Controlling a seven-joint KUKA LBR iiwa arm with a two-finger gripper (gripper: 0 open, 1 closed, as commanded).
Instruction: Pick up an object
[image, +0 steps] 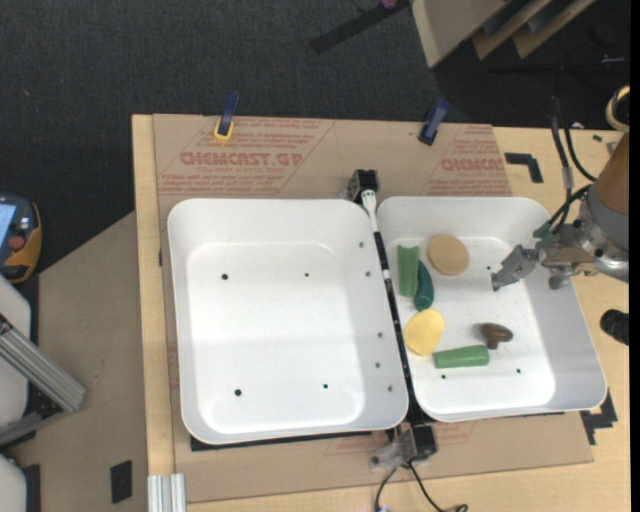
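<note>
The right-hand shallow white plastic bin (560, 385) holds five small items: a round tan bun-like piece (448, 254), a green upright cylinder (407, 270) touching a teal pod (425, 287), a yellow rounded lump (424, 331), a green horizontal stick (461, 356) and a small brown piece (496, 334). The two-finger gripper (510, 269) hangs above the bin's upper right with jaws apart, grasping nothing. The stick looks light, rigid and smooth; a grip across its narrow middle seems soundest.
</note>
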